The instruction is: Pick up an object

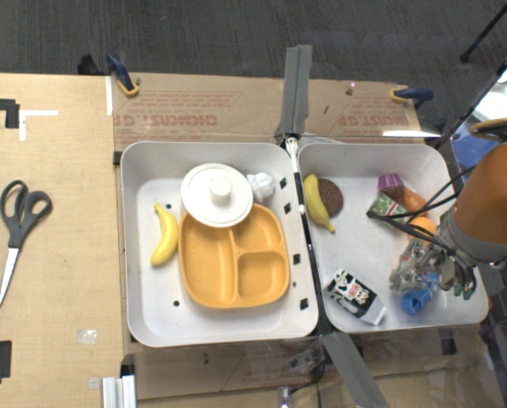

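A grey arm with an orange band reaches over the right bin (pixel 364 155). Its gripper (pixel 424 270) hangs at the bin's right edge, near the front corner, just above a small blue toy (pixel 413 302); whether it grips anything cannot be told. The toy looks light, hard and smooth, best pinched across its middle. This bin also holds a banana (pixel 318 202), a brown cookie (pixel 329 196) and a black-and-white carton (pixel 354 294). The left bin (pixel 143 253) holds a yellow divided tray (pixel 234 262), a white lid (pixel 217 195) and another banana (pixel 164 235).
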Motion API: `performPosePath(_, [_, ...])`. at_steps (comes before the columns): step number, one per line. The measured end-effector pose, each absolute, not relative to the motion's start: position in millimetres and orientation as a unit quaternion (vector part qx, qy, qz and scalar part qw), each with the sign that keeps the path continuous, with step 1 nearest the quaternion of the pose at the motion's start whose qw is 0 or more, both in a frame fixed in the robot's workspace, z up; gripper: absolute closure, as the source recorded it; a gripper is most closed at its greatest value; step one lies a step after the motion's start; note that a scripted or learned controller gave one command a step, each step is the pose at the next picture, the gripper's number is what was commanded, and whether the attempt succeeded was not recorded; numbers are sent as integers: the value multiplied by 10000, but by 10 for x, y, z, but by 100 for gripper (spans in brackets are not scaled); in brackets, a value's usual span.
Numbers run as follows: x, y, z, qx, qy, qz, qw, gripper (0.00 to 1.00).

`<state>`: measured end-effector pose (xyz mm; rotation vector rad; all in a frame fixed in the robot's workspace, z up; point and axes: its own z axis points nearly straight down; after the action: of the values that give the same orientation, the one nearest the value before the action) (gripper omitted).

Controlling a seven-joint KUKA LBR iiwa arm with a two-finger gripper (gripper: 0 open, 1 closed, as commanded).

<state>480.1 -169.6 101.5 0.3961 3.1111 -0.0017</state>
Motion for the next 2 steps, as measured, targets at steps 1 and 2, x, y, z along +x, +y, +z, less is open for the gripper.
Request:
performPosePath(1, [4788, -920, 1651, 2117, 9773, 1, 15, 100])
performPosePath(2, [4793, -1753, 2956, 962, 9954, -6, 23, 100])
